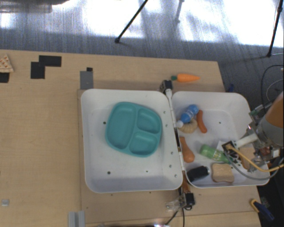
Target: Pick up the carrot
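Camera view: carrot (188, 78) on bench behind right bin (239, 99), no legible labels, jaws' state unclear.

A pale wooden bench (40, 146) fills most of the view, its surface plain and matte. Black tape patches (44, 65) sit near its far left corner, and a small grey block (87, 80) stands further along. Beyond the bench edge runs grey ribbed carpet (80, 31), washed out by bright patches of light (111, 11), perhaps from a window. Thin dark tripod legs (131, 22) cross that floor, and another leg (275, 29) slants at the far right.
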You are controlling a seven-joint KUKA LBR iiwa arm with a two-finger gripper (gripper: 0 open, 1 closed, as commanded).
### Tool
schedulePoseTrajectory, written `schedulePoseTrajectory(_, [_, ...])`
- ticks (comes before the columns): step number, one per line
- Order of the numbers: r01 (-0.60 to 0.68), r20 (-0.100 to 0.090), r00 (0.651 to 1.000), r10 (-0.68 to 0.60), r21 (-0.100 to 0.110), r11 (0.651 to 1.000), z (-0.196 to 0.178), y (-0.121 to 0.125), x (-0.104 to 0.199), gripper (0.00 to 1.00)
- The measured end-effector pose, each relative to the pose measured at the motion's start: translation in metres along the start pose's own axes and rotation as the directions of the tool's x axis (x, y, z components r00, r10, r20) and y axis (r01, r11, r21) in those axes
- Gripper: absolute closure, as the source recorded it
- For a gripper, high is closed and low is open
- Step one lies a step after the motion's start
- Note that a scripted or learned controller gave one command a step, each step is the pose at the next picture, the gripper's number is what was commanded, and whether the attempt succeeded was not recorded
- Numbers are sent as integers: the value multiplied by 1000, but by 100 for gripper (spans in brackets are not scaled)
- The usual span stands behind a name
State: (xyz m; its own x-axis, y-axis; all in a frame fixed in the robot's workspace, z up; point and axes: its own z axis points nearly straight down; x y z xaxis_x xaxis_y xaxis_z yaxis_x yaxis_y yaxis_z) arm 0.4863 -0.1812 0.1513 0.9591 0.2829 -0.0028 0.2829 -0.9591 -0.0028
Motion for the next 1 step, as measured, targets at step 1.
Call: schedulePoseTrajectory(1, [-72, -4, 997, 72, -2, 997, -33, 24, -6, 100])
